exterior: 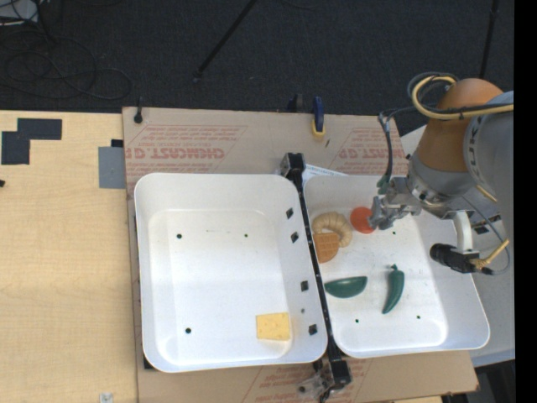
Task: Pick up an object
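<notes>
gripper (384, 217) low in right bin (457, 330) by orange disc (362, 218), fingers' grip can't tell, green pepper (393, 290) nearby, left bin (159, 225) mostly open floor

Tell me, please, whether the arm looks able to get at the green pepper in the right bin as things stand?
Probably yes. The pepper lies alone on the bin floor, with nothing over it, and the claw hovers nearby.

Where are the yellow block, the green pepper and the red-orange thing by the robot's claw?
yellow block (273, 327): camera view, middle of its top face.
green pepper (393, 290): camera view, middle of its curved body.
red-orange thing (362, 218): camera view, its visible left part, beside the gripper (384, 217).
</notes>
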### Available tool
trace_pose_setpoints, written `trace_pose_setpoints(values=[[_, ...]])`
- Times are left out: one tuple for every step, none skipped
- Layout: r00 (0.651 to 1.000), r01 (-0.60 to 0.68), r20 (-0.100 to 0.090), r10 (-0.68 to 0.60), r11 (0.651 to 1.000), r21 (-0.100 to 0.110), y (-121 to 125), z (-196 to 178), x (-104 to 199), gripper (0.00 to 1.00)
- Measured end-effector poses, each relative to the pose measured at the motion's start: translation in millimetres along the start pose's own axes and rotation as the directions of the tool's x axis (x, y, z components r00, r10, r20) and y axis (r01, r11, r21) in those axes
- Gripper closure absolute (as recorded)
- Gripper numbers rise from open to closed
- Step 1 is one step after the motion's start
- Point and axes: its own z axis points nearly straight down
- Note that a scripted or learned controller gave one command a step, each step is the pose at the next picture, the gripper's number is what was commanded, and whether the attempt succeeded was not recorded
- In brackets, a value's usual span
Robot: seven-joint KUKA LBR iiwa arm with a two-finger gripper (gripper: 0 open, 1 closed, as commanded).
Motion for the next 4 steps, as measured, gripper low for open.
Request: trace_pose_setpoints(values=[[1.000,0.001,0.000,-0.001,1.000,0.001,0,1,0,0.00],[1.000,0.003,0.000,-0.003,1.000,0.001,0,-10,0,1.00],[1.000,0.004,0.001,-0.004,1.000,0.002,0,-9,0,0.00],[1.000,0.006,0.001,-0.006,1.000,0.001,0,-19,-1,1.00]])
